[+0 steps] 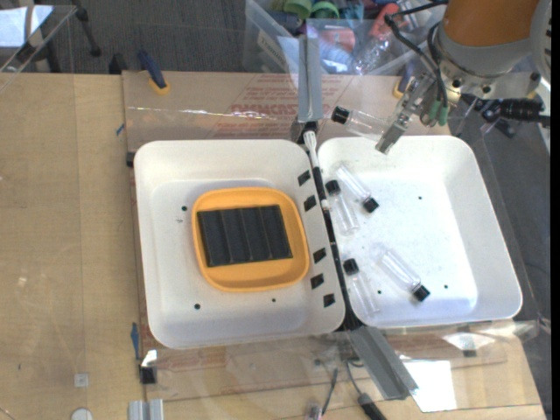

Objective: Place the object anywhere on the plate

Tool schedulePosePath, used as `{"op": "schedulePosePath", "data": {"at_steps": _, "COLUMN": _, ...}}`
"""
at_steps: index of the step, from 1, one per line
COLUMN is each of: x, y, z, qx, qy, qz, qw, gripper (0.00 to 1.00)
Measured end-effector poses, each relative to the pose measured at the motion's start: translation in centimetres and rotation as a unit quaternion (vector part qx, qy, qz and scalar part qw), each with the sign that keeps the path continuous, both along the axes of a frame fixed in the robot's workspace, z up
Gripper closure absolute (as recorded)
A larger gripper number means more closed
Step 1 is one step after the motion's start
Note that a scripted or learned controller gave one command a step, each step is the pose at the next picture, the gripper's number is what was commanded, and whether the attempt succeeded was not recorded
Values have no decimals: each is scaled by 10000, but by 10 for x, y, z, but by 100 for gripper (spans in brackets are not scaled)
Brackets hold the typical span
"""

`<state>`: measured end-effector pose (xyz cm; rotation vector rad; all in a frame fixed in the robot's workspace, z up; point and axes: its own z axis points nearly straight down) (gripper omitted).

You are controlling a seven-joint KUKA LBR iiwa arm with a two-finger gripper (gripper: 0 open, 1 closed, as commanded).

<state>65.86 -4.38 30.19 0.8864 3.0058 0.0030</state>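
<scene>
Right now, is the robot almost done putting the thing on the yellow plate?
Not yet. The yellow plate in the left bin has nothing set on it besides its own dark ridged middle. The clear tubes with black caps lie in the right bin. The gripper hovers above that bin's back edge. Picking one up and carrying it over is all left.

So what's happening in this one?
A grey arm reaches in from the right, its end effector above the far edge of the right bin. Several clear tubes with black caps lie in that bin, such as one near the divider and another nearer the front. The orange plate in the left bin carries a dark ridged insert. No tube is on the plate yet.
</scene>
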Motion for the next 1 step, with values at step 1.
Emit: {"op": "schedulePosePath", "data": {"at_steps": 1, "x": 2, "y": -58, "z": -37, "qx": 2, "qy": 31, "qz": 420, "qw": 9991, "gripper": 100}}
